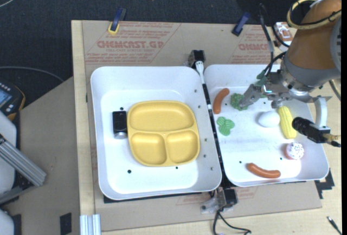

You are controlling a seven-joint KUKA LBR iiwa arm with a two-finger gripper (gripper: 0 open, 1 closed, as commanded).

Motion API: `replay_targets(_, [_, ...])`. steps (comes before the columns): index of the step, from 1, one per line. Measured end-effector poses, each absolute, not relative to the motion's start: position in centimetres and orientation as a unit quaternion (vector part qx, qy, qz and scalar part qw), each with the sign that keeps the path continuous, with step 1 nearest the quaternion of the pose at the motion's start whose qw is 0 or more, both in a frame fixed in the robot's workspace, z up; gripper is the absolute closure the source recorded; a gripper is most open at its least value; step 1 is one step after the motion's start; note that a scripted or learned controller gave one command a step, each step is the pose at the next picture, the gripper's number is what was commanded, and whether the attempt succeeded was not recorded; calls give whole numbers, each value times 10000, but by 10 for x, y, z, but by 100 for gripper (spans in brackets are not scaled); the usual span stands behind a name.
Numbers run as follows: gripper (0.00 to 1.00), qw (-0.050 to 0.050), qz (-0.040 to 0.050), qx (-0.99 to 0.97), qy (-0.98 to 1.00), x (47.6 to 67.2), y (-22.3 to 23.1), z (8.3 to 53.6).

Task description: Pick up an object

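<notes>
- Your claw (255, 96) hangs over the right bin (303, 174), at its upper middle, reaching in from the right. Its fingers are spread a little, and there's nothing between them.
- The nearest candidate is the dark green piece (237, 100), just beside the fingertips, maybe touching. It looks like a small toy vegetable: probably light, bumpy, a bit soft, so it should take a pinch across its middle without slipping.
- The lighter green piece (225, 125) lies just below it, near the bin's left wall. Likely just as light, and flatter, so harder to get under.
- The orange sausage (219, 100) leans close to the left wall, right next to the dark green piece. It could get nudged or caught if you close wide.
- The white egg (267, 118) and the corn (286, 122) lie side by side under the wrist. Both look smooth and rounded, and I'd expect the egg to roll or squirt out of a pinch.
- A second sausage (264, 170) lies near the front wall, and a small speckled ball (295, 150) sits towards the right, both well apart from the claw.
- The left bin (103, 120) holds a yellow tray (162, 132) and a small black block (119, 123), out of your way.
- The wall between the bins is the main obstacle for anything along that edge.
</notes>
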State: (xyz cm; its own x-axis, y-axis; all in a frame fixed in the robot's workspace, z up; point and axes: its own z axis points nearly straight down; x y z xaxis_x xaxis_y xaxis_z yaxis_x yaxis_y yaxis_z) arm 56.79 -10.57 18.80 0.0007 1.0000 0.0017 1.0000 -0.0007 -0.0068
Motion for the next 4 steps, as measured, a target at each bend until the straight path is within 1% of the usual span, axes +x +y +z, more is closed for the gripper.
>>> replay_targets(1, [0,28,16,-7071,-7071,567,-103,145])
replay_targets(2, [0,12,-5,-7076,-7066,569,-100,84])
replay_targets(3, [0,-18,-17,-7074,-7068,571,-100,88])
replay_targets(4, [100,-37,-31,-7077,-7065,572,-100,99])
